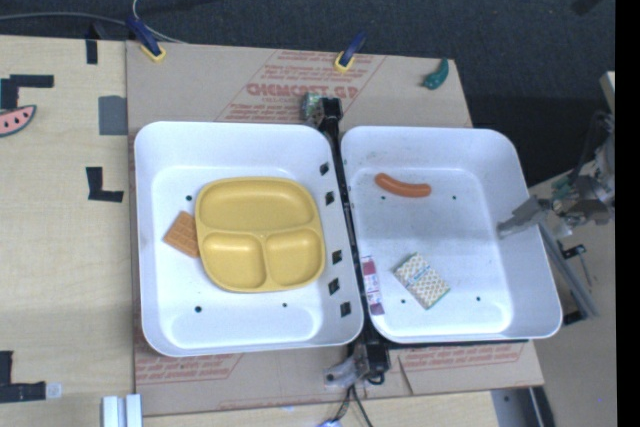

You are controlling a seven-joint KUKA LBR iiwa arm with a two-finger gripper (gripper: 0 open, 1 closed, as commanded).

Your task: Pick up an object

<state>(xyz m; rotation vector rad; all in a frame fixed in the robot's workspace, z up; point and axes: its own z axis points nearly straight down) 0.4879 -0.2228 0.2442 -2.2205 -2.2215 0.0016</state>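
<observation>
An orange sausage (pixel 403 185) lies in the upper part of the right bin (pixel 500 155). A small patterned square packet (pixel 422 280) rests nearer the bin's front. In the left bin (pixel 160 175) sits a yellow divided plate (pixel 261 232), with a brown cracker (pixel 181 234) tucked under its left edge. My gripper (pixel 517 217) hangs at the right bin's right rim, well right of the sausage and the packet and touching neither.
A black divider with clips (pixel 338 215) runs between the two bins. A teal object (pixel 435 74) and two yellow clamps (pixel 349 55) lie on the cardboard behind the bins. Cables trail at the front edge (pixel 355 375).
</observation>
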